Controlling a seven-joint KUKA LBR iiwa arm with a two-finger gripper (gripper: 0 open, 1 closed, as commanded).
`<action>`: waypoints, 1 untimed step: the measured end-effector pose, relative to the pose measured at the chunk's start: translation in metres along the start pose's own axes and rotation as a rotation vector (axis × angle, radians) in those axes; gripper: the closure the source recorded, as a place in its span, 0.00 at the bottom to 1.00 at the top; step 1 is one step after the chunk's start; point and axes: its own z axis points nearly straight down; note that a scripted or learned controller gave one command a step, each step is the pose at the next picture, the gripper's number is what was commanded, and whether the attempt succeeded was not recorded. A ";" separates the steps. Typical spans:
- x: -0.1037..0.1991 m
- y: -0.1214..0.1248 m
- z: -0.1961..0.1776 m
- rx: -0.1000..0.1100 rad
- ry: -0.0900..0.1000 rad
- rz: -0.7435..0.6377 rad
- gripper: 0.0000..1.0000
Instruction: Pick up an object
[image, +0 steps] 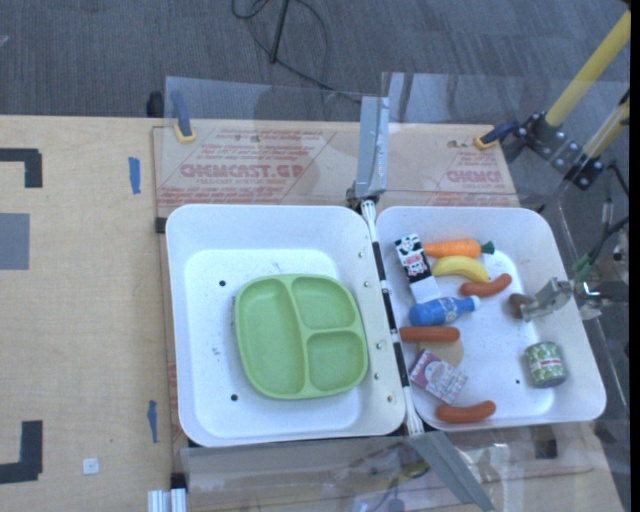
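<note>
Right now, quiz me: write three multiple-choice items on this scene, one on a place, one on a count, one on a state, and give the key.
1. Where is the green divided plate?
A. In the left bin
B. In the right bin
C. On the wooden bench outside the bins

2. How many sausages lie in the right bin?
A. One
B. Three
C. Six

3. How does the blue bottle rest?
A. Upright on its base
B. Hanging from the end effector
C. Lying on its side

Key:
1. A, since the plate sits within the left bin, left of the divider.
2. B, since one sausage lies near the banana, one under the bottle, and one lies at the near edge.
3. C, since its long body lies flat on the bin floor, cap pointing right.
</note>
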 end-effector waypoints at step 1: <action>-0.020 0.097 0.104 -0.001 0.000 0.083 0.00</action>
